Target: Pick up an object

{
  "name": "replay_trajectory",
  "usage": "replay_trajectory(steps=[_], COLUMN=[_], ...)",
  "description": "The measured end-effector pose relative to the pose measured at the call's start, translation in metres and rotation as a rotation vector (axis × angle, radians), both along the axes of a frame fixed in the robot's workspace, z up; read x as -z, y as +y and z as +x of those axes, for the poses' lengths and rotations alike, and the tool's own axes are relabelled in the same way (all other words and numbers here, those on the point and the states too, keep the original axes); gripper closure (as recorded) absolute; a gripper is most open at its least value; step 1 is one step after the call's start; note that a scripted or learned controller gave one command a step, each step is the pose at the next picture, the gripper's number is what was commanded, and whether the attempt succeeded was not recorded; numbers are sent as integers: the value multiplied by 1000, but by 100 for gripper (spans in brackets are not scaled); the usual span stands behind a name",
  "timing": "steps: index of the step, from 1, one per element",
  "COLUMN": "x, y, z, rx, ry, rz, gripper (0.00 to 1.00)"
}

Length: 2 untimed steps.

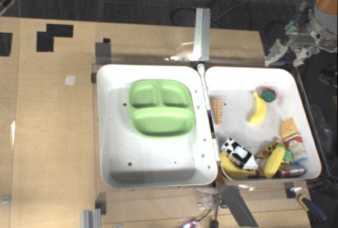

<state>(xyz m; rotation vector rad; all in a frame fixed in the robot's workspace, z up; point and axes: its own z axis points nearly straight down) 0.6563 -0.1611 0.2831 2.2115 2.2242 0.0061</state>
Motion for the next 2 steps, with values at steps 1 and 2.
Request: replay_trajectory(steps=[1, 2], x=[132, 189], y=[30, 56], z=[-1, -18], rx=[-52, -263], ry=[2, 0], rz=[1, 0], gripper=[0, 0])
